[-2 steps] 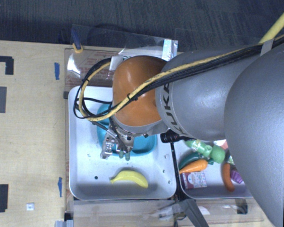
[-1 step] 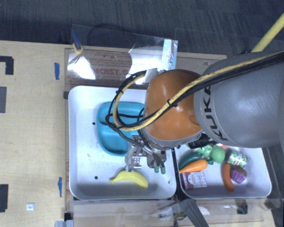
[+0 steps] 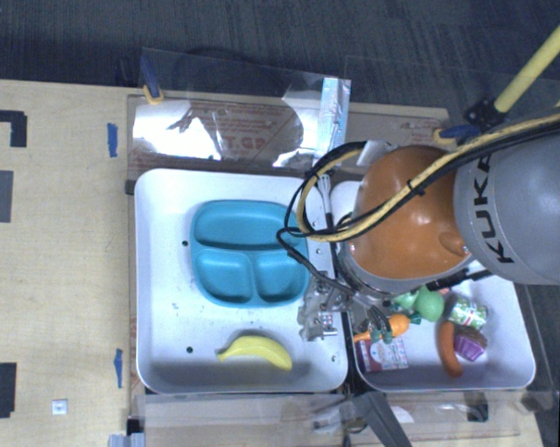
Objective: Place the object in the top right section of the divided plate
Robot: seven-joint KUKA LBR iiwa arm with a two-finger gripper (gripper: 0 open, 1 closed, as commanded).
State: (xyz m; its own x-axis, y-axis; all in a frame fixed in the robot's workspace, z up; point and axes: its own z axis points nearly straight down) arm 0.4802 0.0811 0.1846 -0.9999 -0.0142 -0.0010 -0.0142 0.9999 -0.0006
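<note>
A blue divided plate (image 3: 246, 254) lies in the left white bin (image 3: 157, 287), with one wide section at the top and two smaller ones below. A yellow banana (image 3: 256, 351) rests on the bin floor below the plate. My gripper (image 3: 320, 320) hangs over the right edge of the left bin, just right of the plate's lower right corner and up and to the right of the banana. The orange wrist band and cables cover much of it from above.
The right bin (image 3: 515, 367) holds several toy foods: a green piece (image 3: 425, 303), an orange carrot-like piece (image 3: 396, 325), a red sausage (image 3: 448, 348), a purple item (image 3: 471, 345) and a packet (image 3: 385, 354). The arm covers that bin's upper part.
</note>
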